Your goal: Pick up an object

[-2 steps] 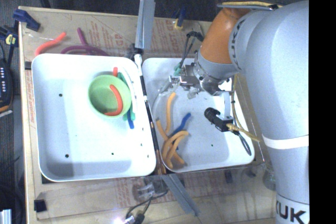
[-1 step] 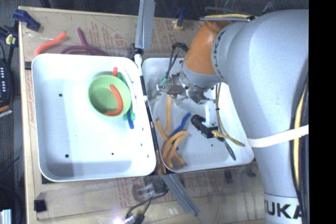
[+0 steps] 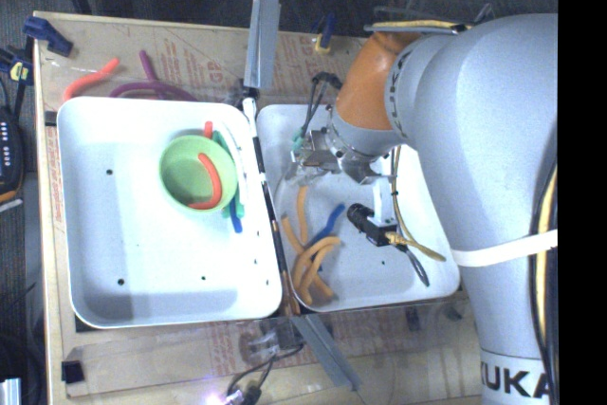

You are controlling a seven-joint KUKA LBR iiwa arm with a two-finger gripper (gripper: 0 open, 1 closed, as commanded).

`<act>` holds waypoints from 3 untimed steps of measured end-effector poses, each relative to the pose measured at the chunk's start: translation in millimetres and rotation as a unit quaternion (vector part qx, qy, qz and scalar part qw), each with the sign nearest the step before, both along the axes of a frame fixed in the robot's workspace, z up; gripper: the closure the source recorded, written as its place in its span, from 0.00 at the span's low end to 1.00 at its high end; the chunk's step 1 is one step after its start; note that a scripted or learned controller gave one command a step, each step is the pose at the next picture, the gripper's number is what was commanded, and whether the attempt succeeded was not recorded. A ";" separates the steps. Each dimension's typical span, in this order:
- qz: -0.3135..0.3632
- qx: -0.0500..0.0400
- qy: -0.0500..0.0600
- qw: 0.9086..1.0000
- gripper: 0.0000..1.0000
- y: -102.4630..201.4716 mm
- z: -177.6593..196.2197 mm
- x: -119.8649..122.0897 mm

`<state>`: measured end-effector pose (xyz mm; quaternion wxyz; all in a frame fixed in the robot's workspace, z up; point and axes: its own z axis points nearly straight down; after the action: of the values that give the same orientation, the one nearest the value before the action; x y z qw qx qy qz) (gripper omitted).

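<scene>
Grey KUKA arm [image 3: 474, 156] filled the right side, nearest the lens, bent over the bench [image 3: 171, 351] with its orange band [image 3: 365, 90] above the wrist. Arm was angled down into the right bin [image 3: 370, 275].

Left bin [image 3: 123, 280] was the bigger white area, mostly bare floor. It held a green bowl [image 3: 185, 171] toward its upper right, with a red curved piece [image 3: 207, 180] lying inside it. A blue stick [image 3: 234, 221] and a thin green one poked out at the bowl's lower right edge, next to the bin wall.

Right bin held tan cords [image 3: 313, 261] in a loose tangle along its left wall and lower left corner, one strand running up toward the gripper. A small blue strip [image 3: 332, 221] lay just beside them, near mid-bin.

Gripper [image 3: 308, 161] sat low in the upper left part of the right bin, just above the top end of the tan cords. Could not tell whether it was apart or together; the tip was small and cluttered at this slant. No object was visibly clamped in it.

Progress, as a judgement: approach looked done, with the tool down in the bin and close to a candidate. Grasp was not confirmed and no lift showed. Every item seen rested on a bin floor or in the bowl. Left to do: close on something, most likely a tan cord or the blue strip, then raise it clear of the bin
</scene>
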<state>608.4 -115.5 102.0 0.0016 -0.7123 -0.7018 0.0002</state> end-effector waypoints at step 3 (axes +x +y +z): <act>0.002 0.001 0.001 1.000 0.00 1.0 9.7 0.2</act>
<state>608.6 -114.5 111.6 0.0027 -0.7109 -0.7032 0.0000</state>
